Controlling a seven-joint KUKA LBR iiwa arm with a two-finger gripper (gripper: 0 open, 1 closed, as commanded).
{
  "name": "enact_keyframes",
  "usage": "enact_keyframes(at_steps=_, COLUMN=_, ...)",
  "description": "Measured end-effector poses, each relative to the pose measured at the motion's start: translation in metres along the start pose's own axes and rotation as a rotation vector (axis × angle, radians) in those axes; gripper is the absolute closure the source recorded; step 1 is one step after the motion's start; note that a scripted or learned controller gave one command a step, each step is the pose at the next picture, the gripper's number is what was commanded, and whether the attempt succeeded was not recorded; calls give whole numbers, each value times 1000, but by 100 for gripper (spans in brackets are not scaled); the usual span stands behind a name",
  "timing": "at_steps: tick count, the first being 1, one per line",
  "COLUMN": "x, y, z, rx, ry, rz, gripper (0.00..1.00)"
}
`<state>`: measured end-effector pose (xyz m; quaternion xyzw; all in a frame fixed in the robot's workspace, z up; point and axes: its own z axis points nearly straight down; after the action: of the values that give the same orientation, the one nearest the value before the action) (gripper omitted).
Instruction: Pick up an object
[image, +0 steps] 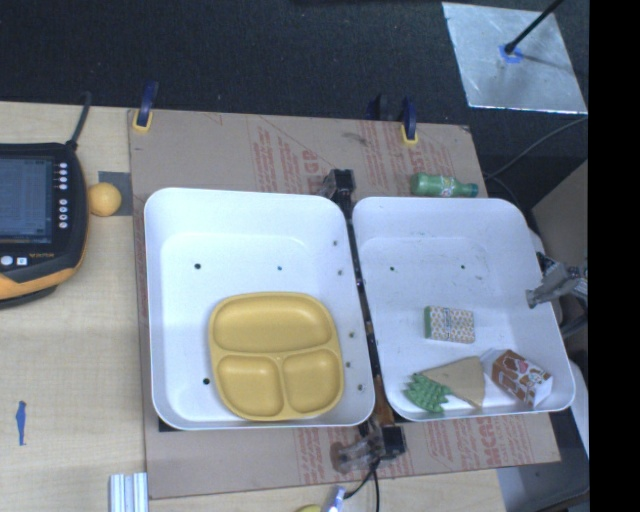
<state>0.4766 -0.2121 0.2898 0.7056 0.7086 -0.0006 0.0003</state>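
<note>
Seemingly at the approach step, the gripper (553, 290) sits at the right bin's (400, 225) right rim, its opening impossible to tell, and must next descend over the patterned block (449, 323) nearby

A yellow divided plate (275, 354) lies flat in the left bin (165, 300). In the right bin (400, 230) a small patterned green packet (449, 323) lies mid-floor; nearer the front edge sit a green toy (426, 393), a tan wedge (458, 379) touching it, and a red-and-white carton (520, 378) in the corner.
</note>
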Motion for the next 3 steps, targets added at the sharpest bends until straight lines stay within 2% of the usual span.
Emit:
enact_keyframes(at_steps=1, x=1, y=-2, z=150, rx=6, ry=3, rz=0, gripper=0)
enact_keyframes(at_steps=2, x=0, y=-1, z=139, rx=4, ry=1, rz=-2, gripper=100)
enact_keyframes(at_steps=3, x=0, y=0, z=49, rx=0, ry=1, rz=0, gripper=100)
